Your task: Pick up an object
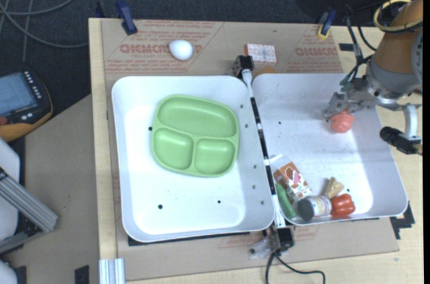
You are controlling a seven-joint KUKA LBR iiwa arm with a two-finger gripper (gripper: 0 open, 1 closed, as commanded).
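Camera view: the gripper (341, 105) hangs directly above the pink ball (341, 122) in the right bin (376, 168) (finger spread impossible to tell), so descent is straight down.

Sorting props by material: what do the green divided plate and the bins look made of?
The green divided plate looks like moulded plastic, matte: one even colour, with soft rounded compartment edges. The two white bins look like thin formed plastic, with a slight sheen and rounded corners; I can't be certain.
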